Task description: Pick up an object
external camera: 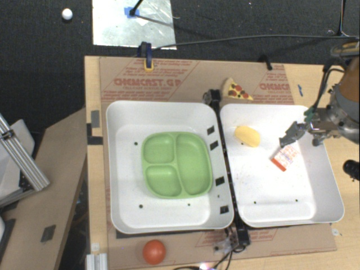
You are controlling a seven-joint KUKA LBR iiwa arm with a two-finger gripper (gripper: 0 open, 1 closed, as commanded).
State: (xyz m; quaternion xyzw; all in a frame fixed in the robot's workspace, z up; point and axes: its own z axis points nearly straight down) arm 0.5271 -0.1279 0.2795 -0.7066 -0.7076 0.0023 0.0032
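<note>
Camera view: two white bins; one yellow lemon-shaped object (247, 135), one red-and-white packet (284, 158). Packet lies just below the gripper (292, 135). Its grip state cannot be told.

Arm (344, 103) enters from right edge; gripper (293, 133) hangs low over right bin's right half, fingers pointing left.

"CHEMCAST GP" printed on brown board (147, 82)
</note>
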